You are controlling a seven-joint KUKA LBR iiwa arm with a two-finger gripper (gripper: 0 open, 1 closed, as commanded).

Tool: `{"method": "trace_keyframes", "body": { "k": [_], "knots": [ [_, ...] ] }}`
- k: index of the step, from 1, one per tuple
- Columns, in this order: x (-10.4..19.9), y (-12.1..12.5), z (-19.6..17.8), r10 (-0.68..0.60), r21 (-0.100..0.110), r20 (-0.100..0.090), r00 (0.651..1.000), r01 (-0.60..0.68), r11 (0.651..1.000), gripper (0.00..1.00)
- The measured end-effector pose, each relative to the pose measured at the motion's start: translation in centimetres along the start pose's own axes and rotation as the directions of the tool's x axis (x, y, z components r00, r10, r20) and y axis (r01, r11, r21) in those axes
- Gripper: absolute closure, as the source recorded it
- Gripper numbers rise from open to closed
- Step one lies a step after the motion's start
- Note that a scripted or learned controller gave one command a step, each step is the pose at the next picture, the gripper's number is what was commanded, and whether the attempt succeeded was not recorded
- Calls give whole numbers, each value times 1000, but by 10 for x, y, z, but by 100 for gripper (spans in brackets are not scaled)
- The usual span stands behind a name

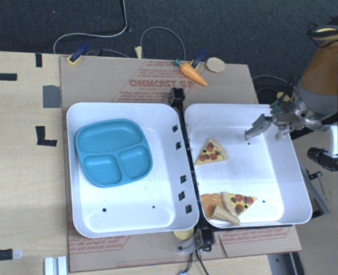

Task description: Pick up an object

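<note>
A toy pizza slice [210, 152] lies near the middle left of the right bin [283, 171]. A second pizza slice [238, 201] rests at that bin's front edge, against a tan croissant-like pastry [215, 206]. My gripper [267, 127] hovers over the right bin's back right corner, up and to the right of the first slice, well apart from it. Its fingers [255, 129] are spread and nothing is between them.
The left bin [157, 211] holds a blue divided plate [113, 152]. Behind the bins, on the cardboard, lie a toy carrot [193, 74] and a small round beige piece [215, 65]. Black clips [183, 165] join the bins along the middle. Cables run at the back.
</note>
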State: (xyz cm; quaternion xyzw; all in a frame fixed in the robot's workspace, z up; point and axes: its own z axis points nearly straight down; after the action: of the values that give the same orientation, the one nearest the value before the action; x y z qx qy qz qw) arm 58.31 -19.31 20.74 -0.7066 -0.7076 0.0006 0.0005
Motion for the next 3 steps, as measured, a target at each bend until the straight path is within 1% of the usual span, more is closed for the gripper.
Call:
{"method": "trace_keyframes", "body": {
  "k": [1,2,3],
  "knots": [
    [60,0,59,-4,5,-4,1000,4,1000,0],
    [88,13,125,-2,-3,4,1000,2,1000,0],
    [98,19,121,0,-6,3,1000,0,1000,0]
  ]
}}
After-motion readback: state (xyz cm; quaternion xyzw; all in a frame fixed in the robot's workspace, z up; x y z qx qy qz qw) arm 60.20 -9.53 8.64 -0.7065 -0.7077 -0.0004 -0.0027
